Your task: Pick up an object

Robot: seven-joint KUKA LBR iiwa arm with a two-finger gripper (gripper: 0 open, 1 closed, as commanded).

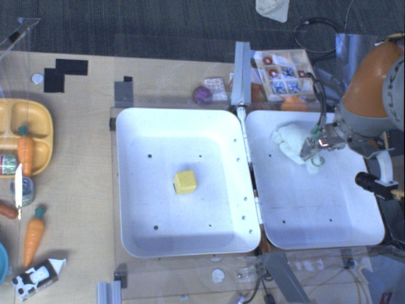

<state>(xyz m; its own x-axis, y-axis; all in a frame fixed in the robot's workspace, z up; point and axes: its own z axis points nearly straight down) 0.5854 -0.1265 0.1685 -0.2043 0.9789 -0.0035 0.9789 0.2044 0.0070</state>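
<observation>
A yellow block (185, 182) lies alone near the middle of the left bin (136, 233), at about 9 o'clock from the gripper. The gripper (312, 152) hangs low over the right bin (354, 233), at that bin's 12 o'clock area, its tip touching or just above a crumpled white cloth (288, 141) (contact is hard to judge). Whether it is wide, narrow or clamped on the cloth I cannot tell. On the desk (76, 170), well apart at 9 o'clock, a yellow tray (35, 122) holds a toy carrot (24, 154).
</observation>
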